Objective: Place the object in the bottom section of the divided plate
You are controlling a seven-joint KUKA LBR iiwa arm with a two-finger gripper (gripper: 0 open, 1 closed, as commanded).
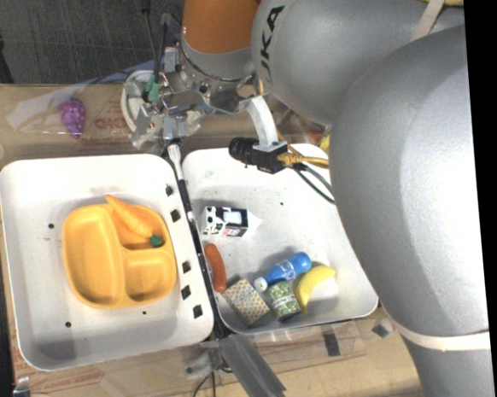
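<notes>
- Above the far rim where the two bins meet, the gripper [166,114] hangs over the bench outside both bins, below the arm's orange band. Whether it is spread or pressed together cannot be told: the wrist hardware and cables hide the tips. Nothing is seen between them.
- Left bin [37,338]: the yellow divided plate [87,274] lies at its middle, slightly nearer the divider wall than the left rim.
- The task's thing, a toy carrot [130,220], lies on the plate against its far right rim, in the section toward the bin's far edge. Judged from its position, it is not yet in the bottom section, which is the compartment toward the bin's near edge [148,278].
- Key relation: the carrot lies toward the near edge from the gripper and a little to the left of it, well apart, with the far rim of the left bin between them.
- Long axis: the carrot runs at a slant, its pointed end toward the bin's far left corner and its green-capped end [156,240] toward the near right corner, beside the plate's inner ridge.
- Appearance: orange, tapered, smooth, with a small green stub at the thick end. Its colour is close to the plate's, so the outline is faint.
- Right bin [347,254]: a black-and-white box [225,221], a red sausage-shaped item [215,267], a blue bottle [287,268] and a yellow piece [313,282] lie toward its near edge.
</notes>
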